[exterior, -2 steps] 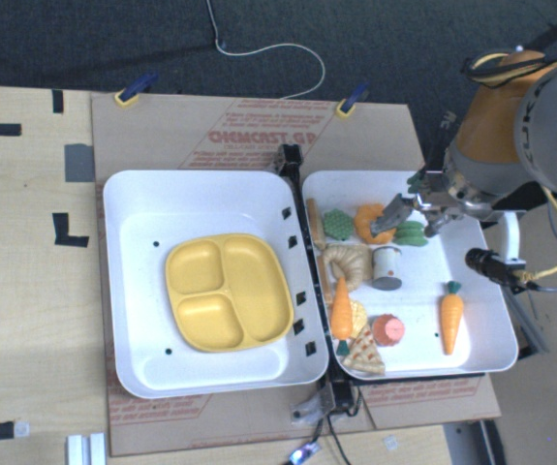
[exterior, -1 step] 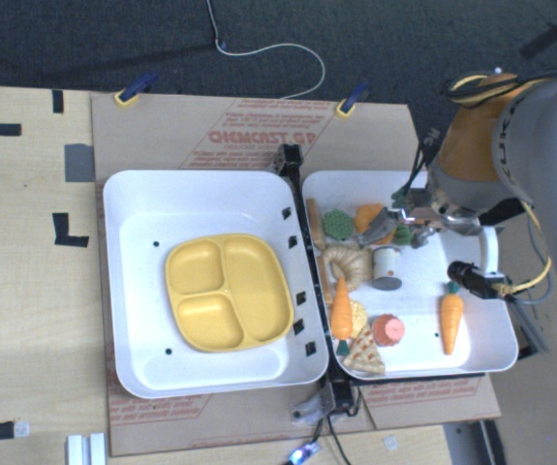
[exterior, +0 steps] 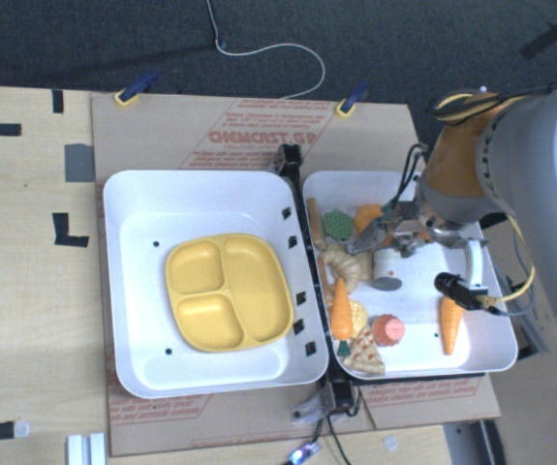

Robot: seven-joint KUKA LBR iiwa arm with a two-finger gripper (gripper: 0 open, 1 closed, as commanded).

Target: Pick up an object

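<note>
Pincer sits low in the right bin, over the cluster along the bin's left wall; can't tell its opening from this angle, nothing visibly held. Candidate objects all sit in that bin: green piece and orange piece at its far-left corner, beige lump and carrot down the left wall, waffle piece and red-pink item near the front, second carrot toward the right wall. Main risk: items touch, so a close likely nudges neighbours or pinches two, then slips. Wall proximity could also block one side. Yellow tray in the left bin is irrelevant.
</note>
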